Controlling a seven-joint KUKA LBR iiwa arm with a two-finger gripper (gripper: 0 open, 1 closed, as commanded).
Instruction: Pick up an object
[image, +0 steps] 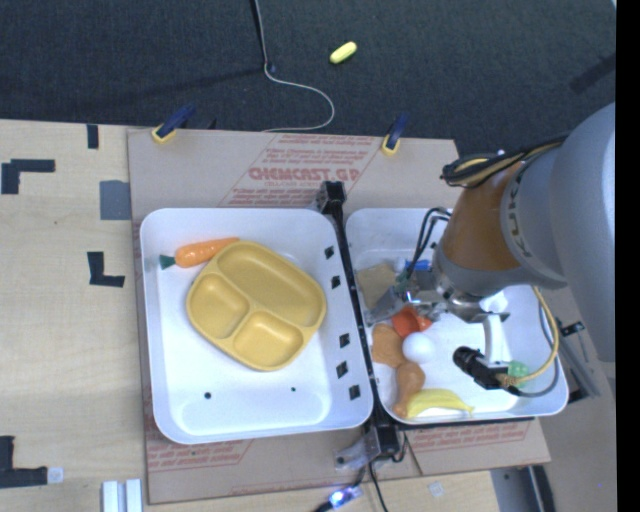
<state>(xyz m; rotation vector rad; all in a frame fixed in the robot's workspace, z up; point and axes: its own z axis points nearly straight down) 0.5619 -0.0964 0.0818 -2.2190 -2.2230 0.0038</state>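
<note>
1. My tool (428, 303) hangs low over the right white plastic bin (545, 405), toward its left wall, at the end of my grey arm with the orange band (480, 225). From this view I cannot tell how the tool stands.

2. The likeliest thing to take is the small orange-red rounded plastic toy (407, 322), lying just beside the tool on its near side, close enough that the two may touch; I cannot tell.

3. Packed against it toward the bin's front edge are a white egg-shaped ball (419, 347), a tan pear-shaped toy piece (386, 345), another tan lump (409, 378) and a yellow plastic banana (437, 403) at the front wall.

4. I judge these to be hollow toy food: light, stiff, smooth and slippery, not fragile. Round shapes will likely squirt sideways, so I would grip across the widest middle.

5. Crowding is the risk: neighbours may block one side of the grasp.

6. The left white bin (160, 330) carries a yellow divided plastic tray (256, 302) and an orange toy carrot (205, 251) at its far left corner, well apart from my tool.
</note>
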